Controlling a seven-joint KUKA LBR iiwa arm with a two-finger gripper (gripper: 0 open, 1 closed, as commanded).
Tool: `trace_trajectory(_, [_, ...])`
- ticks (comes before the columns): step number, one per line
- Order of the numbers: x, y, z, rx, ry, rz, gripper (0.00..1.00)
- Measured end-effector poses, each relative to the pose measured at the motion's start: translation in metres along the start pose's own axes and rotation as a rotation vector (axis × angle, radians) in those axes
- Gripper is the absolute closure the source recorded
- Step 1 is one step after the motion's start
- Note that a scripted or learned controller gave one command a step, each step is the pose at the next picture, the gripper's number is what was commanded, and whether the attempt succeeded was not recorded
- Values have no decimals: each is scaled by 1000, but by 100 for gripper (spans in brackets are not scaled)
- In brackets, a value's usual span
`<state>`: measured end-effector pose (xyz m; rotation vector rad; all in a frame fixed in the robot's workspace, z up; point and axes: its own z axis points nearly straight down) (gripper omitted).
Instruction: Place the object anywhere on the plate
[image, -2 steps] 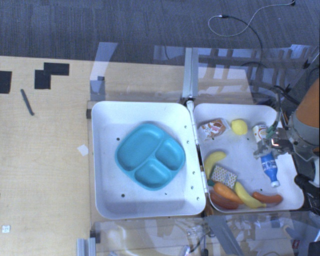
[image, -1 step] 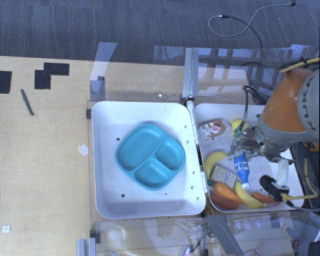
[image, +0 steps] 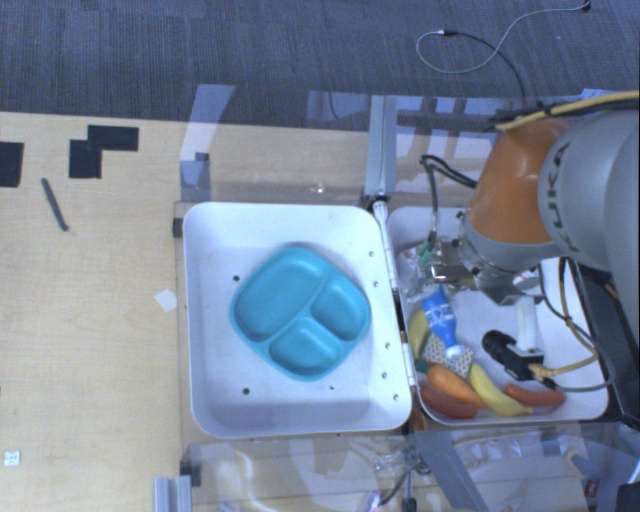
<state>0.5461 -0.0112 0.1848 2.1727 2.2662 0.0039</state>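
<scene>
A blue plate (image: 300, 312) with three compartments lies in the left white bin (image: 215, 400), and nothing rests on it. Over the right bin (image: 590, 405) hangs the arm, its orange band (image: 510, 190) above the wrist. My gripper (image: 434, 264) is low at that bin's upper left, just above a blue bottle (image: 439, 318) with a white cap. Clutter and glare hide what lies between the gripper and the bottle.
Along the right bin's near side lie a yellow banana (image: 490, 388), an orange carrot (image: 446, 380), a red-orange sausage (image: 536, 396) and a small checkered piece (image: 434, 350). A metal divider (image: 380, 160) runs between the bins. Black marks and a dark stick (image: 54, 203) sit on the bench at the left.
</scene>
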Motion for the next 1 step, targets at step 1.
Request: trace_trajectory(1, [88,-7,-9,0,1,-337,100])
